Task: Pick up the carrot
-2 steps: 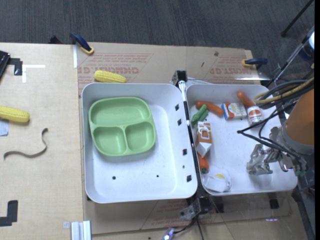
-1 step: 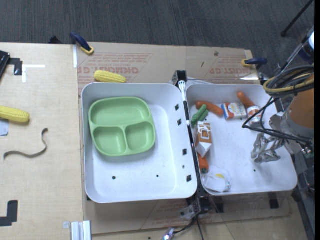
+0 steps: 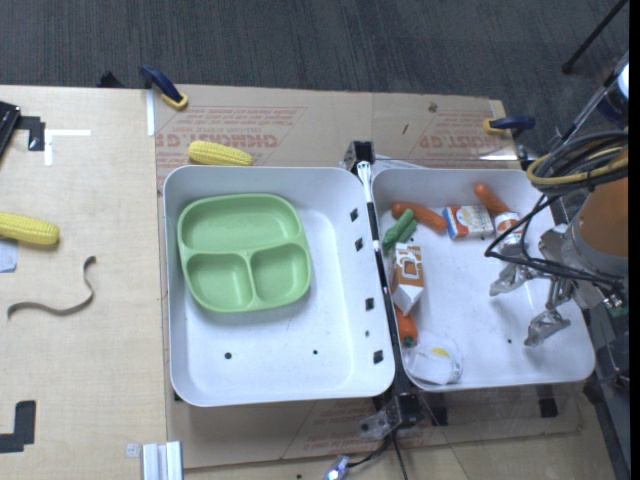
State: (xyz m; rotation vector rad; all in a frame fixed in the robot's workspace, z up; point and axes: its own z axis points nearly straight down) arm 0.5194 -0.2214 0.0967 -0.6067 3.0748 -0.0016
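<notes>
While the jaws (image 3: pixel 522 308) hang spread and empty over the right bin (image 3: pixel 560 363), the carrot (image 3: pixel 420 215) lies near that bin's back-left corner, just beside a green pod (image 3: pixel 399 229) and well apart from the arm. It looks like a toy: prob. light, stiff, smooth plastic, so a bit slippery and apt to roll. Best bet is to pinch across the thick mid-section, w/ fingers square to its length. Other bits: a small carton (image 3: pixel 407 278), a snack pack (image 3: pixel 468 222), a 2nd orange piece (image 3: pixel 491 197). The left bin (image 3: pixel 270 363) holds a matte green divided plate (image 3: pixel 243 251).
</notes>
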